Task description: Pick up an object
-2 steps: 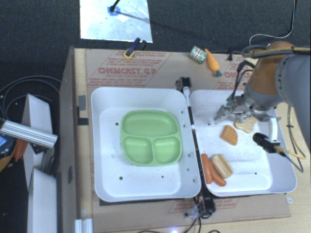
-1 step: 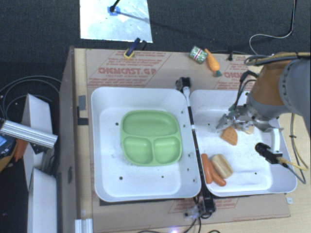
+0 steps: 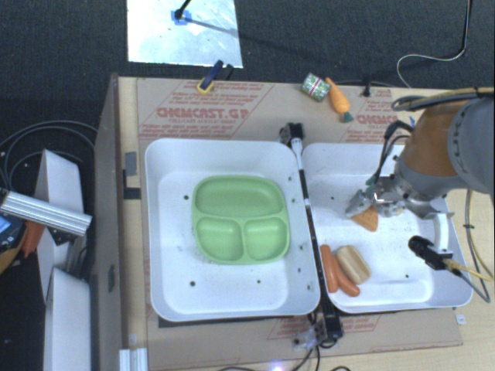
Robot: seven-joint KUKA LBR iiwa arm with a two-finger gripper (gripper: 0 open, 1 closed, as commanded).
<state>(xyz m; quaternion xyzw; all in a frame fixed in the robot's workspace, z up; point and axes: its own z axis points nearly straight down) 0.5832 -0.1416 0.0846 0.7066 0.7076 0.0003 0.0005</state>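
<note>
The gripper is low in the right bin, and its metal fingers point down and to the left. Directly under and just beside the fingers lies a small orange piece, which looks like toy food; it seems to touch the fingertips. Whether the fingers are released or clenched I cannot tell, because they are small and partly blurred, and I cannot see the piece between them.

Further below the fingers, toward the near wall of the bin, lie a hot dog toy and a bread roll touching each other. Far to the left of the fingers, in the left bin, sits a green divided plate.

In my judgement the step in hand is the grasp of the orange piece. To do it well, the fingers should stand on both sides of the piece, not on top of it, go down until they are near the bin floor, and close before lifting straight up. The piece is small and wedge-shaped, so it may slip out sideways.

On the cardboard sheet on the counter, above the fingers in the view, red print reads "CHEMCAST GP". It repeats near the right bin, partly hidden. A small can and a toy carrot lie there too; the can's label is too small to read.
</note>
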